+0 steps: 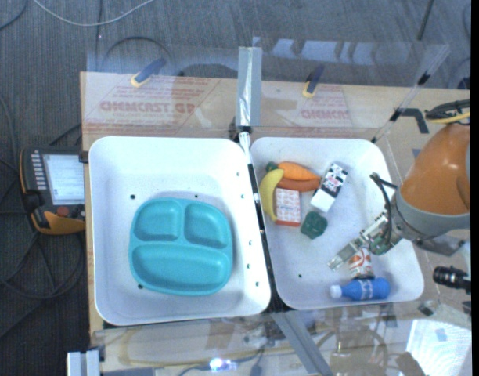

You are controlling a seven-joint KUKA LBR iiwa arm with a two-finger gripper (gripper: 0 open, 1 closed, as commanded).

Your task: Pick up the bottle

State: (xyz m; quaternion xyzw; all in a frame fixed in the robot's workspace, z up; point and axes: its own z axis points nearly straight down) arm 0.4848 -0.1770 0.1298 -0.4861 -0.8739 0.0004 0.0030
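The blue bottle (361, 289) lay on its side at about five o'clock in the right bin (396, 171), white cap toward nine o'clock, close to the front wall. The gripper (355, 251) hovered just above it at twelve o'clock; whether its jaws were spread or pressed together could not be told. A sound grasp would call for lowering squarely across the bottle's body, away from the wall.

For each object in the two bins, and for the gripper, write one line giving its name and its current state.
Blue bottle: lying on its side, right bin, not gripped.
Gripper: just above the bottle, holding nothing.
Teal divided tray: flat in left bin.
Banana: lying beside the carrot.
Carrot: lying flat.
Orange-and-white box: lying flat.
Black-and-white carton: on its side.
Dark green block: resting apart.
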